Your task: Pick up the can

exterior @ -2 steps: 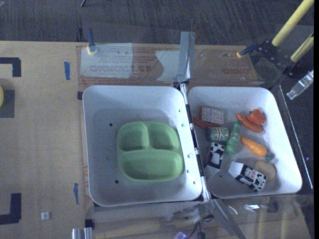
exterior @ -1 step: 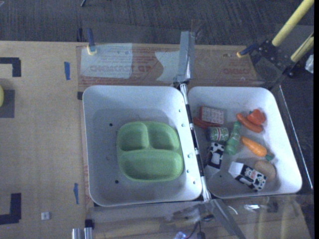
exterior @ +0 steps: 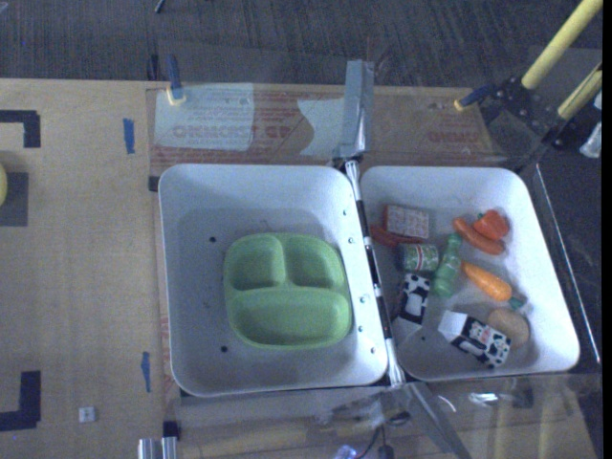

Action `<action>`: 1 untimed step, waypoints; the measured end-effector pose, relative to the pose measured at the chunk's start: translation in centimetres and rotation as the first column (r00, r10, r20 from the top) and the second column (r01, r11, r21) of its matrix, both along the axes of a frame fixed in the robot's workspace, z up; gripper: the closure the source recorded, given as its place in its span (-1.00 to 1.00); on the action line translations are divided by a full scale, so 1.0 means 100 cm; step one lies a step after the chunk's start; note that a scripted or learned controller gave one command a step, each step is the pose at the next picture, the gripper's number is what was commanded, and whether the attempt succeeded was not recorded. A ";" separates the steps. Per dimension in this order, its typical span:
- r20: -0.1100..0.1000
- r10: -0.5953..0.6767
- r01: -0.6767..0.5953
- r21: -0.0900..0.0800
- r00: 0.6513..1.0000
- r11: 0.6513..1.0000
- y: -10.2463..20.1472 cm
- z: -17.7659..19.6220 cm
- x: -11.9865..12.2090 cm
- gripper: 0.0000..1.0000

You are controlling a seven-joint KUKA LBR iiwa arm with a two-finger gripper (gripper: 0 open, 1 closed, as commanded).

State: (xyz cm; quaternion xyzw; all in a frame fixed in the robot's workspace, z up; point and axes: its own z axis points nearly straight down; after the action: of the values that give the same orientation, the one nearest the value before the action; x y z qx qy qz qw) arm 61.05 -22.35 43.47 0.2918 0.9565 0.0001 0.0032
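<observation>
Can't tell what the gripper's doing. One can (exterior: 419,255) lies near the left wall of the right bin (exterior: 545,256), beside one green bottle (exterior: 448,267), two carrots, two cow-print cartons. Left bin (exterior: 191,208) has one green tray (exterior: 286,289).

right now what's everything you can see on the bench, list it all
left bin: 1, white, left half of the bench
divided plate: 1, green, middle of the left bin
right bin: 1, white, beside the left bin
can: 1, green label, lying on its side, left centre of the right bin
green bottle: 1, just right of the can
carrot: 1, orange, right of the bottle
orange vegetable: 1, orange-red, upper right of the right bin
reddish packet: 1, above the can
cow-print cartons: 2, black and white, lower part of the right bin
tan lump: 1, beside the lower carton
blue tape: several strips on the bench
</observation>
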 end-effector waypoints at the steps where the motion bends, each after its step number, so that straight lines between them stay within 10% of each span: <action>1: -0.004 0.054 -0.054 0.002 0.999 0.999 -0.001 -0.155 -0.052 -1.00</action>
State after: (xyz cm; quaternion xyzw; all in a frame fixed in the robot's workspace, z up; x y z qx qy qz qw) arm 55.86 -22.42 27.96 0.2659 0.9640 0.0004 0.0009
